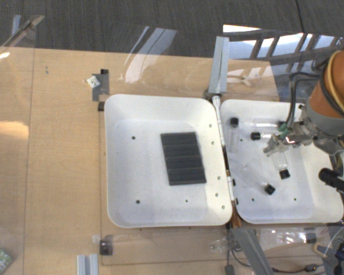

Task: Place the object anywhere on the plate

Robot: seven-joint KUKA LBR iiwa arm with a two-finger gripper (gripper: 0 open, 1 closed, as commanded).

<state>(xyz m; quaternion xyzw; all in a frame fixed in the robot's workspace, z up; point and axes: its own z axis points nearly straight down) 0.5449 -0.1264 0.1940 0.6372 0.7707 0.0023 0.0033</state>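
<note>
We see the pincer (281, 139) low over the right bin (332, 213), its state beyond our telling, among small black pieces (269, 189), while the dark ribbed plate (183, 158) lies well apart leftward, its long axis running nearly top-to-bottom.

Wooden bench (46, 153); two white bins: left (120, 211), right (309, 213), touching.

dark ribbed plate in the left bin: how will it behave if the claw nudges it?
The dark ribbed plate lies flat on the left bin floor, so it probably slides rather than tips or rolls. Its straight edges and even ribs suggest it is stiff, not floppy. The smooth white floor looks low-friction, so a push off-centre would likely spin it.
</note>
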